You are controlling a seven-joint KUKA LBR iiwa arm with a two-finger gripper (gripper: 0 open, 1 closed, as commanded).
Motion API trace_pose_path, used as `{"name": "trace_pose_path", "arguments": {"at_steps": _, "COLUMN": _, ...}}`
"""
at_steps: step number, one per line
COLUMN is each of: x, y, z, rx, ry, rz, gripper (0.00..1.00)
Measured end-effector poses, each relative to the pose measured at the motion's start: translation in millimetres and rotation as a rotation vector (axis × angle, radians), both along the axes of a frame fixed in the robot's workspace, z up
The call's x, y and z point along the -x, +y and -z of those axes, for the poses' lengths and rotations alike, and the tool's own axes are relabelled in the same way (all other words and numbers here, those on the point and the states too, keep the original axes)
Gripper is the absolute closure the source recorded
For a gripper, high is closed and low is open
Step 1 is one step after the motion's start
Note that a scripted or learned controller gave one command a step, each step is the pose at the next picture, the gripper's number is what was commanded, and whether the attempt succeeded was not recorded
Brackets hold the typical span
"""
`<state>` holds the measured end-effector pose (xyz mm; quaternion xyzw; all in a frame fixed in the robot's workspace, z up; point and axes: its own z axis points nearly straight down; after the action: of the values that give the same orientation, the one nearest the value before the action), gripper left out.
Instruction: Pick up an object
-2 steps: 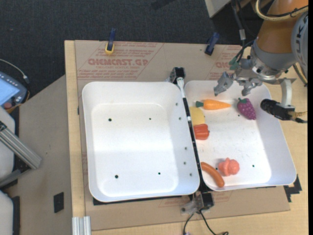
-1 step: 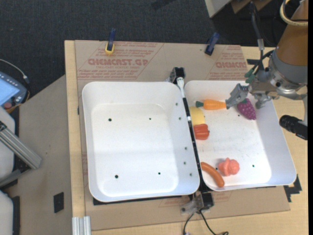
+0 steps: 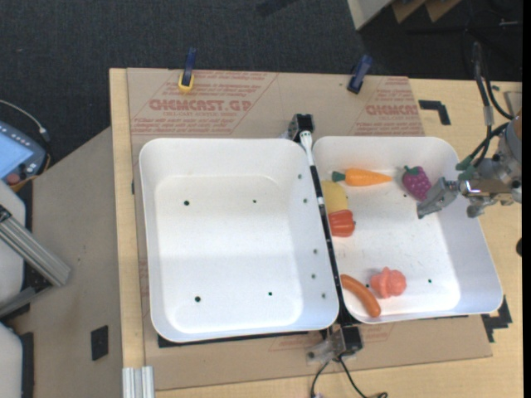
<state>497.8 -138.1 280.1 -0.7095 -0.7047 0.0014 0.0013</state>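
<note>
Purple grape cluster (image 3: 416, 182), right bin (image 3: 473, 247), just left of the gripper (image 3: 452, 196), whose spread I cannot tell: likely light, bumpy plastic; grasp across its middle.

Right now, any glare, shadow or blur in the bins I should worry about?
Camera view: left bin is bright with a soft grey shadow band across its upper floor; right bin is evenly lit, its toys sharp; the tool at the right edge looks slightly soft; no hard glare.
</note>
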Motion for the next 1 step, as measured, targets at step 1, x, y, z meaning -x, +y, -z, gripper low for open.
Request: {"name": "trace_pose_path", "arguments": {"at_steps": 1, "x": 20.6, "y": 19.1, "z": 70.0, "rx": -0.004, "ry": 0.006, "rz": -0.006, "gripper": 0.00}}
